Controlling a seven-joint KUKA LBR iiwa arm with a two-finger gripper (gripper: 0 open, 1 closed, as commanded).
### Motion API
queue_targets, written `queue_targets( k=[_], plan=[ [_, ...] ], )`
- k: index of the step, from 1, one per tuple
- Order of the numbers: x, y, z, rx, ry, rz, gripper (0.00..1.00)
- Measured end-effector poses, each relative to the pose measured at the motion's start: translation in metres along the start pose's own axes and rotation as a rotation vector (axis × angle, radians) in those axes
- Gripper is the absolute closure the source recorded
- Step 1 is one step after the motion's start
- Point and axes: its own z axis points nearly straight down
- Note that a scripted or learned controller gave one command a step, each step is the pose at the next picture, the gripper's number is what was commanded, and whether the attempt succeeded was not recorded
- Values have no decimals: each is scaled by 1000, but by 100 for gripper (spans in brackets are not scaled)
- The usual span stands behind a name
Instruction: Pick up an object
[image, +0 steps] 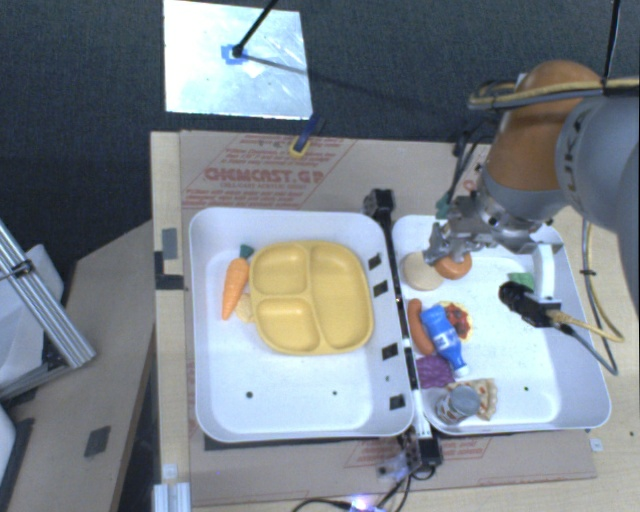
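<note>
Looking down on the surface (120, 300), you see two white bins side by side on a sheet of printed cardboard (270, 172). The arm (545, 140) reaches in from the right, and its claw (450, 248) is low over the far left part of the right bin (545, 385). From this angle you cannot tell whether the claw is open or closed, and nothing can be seen held in it.

Directly beneath the claw, partly covered by it, sits an orange round object (457, 268), with a pale beige round piece (420, 272) just beside it on its left. Nearer the camera you have a cluster along the bin's left side:
- a reddish sausage (415, 327) lying lengthwise
- a blue bottle (443, 340) tilted on its side next to the sausage
- a small red piece (461, 318) touching the bottle's far end
- a purple lump (433, 372) just below the bottle
- a grey can (460, 403) in the near corner, against a tan slice (487, 395)

A small green piece (520, 277) lies toward the right wall.

The left bin (300, 395) holds a yellow divided plate (305, 297) near its middle, and a carrot (233, 287) lies just beside the plate's left edge.
</note>
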Motion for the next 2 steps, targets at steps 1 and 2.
queue_targets(
  k=[1,2],
  plan=[
    [-6,-3,-19,-2,0,4,100],
    [3,2,-20,-2,1,0,100]
  ],
)
